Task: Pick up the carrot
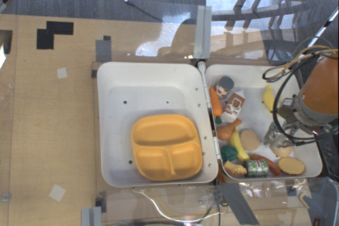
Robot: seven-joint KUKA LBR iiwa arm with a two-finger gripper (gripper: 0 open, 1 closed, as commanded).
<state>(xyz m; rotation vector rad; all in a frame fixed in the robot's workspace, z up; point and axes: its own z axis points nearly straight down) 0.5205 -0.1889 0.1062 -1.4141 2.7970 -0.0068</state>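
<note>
The carrot (215,101) is a slim orange piece with a green end. It lies along the left wall of the right bin (315,168), near that bin's far half. My gripper (279,141) hangs low over the right part of the same bin, well to the right of the carrot and apart from it. A pale round piece (284,151) sits just under the gripper's tip. Cables and the orange wrist band (322,87) hide part of the gripper's body.
The left bin (122,87) holds a yellow divided plate (167,146). Around the carrot lie a small carton (234,104), a grey-headed toy (226,83), a drumstick (229,129), a tan bun (250,140), a green can (257,168) and other play food.
</note>
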